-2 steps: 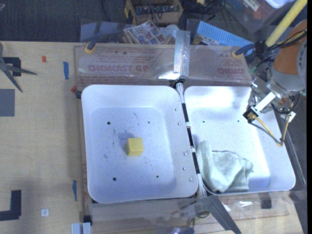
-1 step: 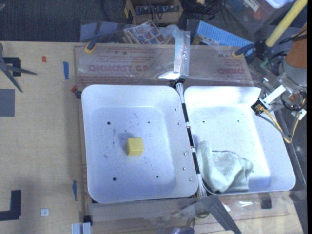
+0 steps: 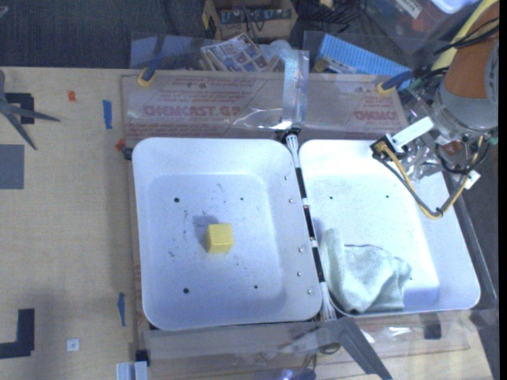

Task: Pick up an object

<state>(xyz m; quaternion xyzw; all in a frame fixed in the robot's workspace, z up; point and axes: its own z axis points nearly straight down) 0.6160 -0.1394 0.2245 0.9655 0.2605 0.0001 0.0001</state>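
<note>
A small yellow cube lies near the middle of the left bin. A crumpled white cloth rests in the near left corner of the right bin. My gripper hangs above the far right edge of the right bin, well away from both the cloth and the cube. Nothing is seen in it. Yellow and black cables loop below the wrist.
A clear plastic sheet lies behind the bins. Boxes and clutter stand past the bench's far edge. Blue tape marks and black shapes sit on the wooden bench to the left.
</note>
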